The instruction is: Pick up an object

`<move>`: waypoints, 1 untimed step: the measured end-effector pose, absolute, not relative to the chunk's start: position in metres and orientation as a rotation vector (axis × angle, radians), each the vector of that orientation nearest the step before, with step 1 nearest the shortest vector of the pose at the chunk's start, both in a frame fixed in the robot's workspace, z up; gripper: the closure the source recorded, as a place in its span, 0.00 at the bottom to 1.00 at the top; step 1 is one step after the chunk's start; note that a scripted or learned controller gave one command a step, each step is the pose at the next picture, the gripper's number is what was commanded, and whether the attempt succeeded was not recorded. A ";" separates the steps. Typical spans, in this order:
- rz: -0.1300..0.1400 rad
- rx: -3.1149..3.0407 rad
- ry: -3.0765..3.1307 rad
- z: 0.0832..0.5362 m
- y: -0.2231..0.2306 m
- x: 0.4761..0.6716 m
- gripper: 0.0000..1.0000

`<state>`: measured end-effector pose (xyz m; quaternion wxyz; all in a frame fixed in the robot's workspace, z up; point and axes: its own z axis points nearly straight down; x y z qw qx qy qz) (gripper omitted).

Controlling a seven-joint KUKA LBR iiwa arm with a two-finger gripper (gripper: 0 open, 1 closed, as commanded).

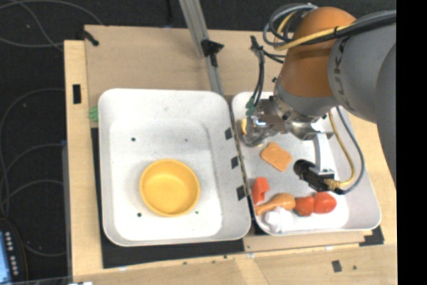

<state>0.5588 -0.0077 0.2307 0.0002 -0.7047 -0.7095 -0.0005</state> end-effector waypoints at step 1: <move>-0.005 -2.211 -2.232 0.243 0.049 0.557 1.00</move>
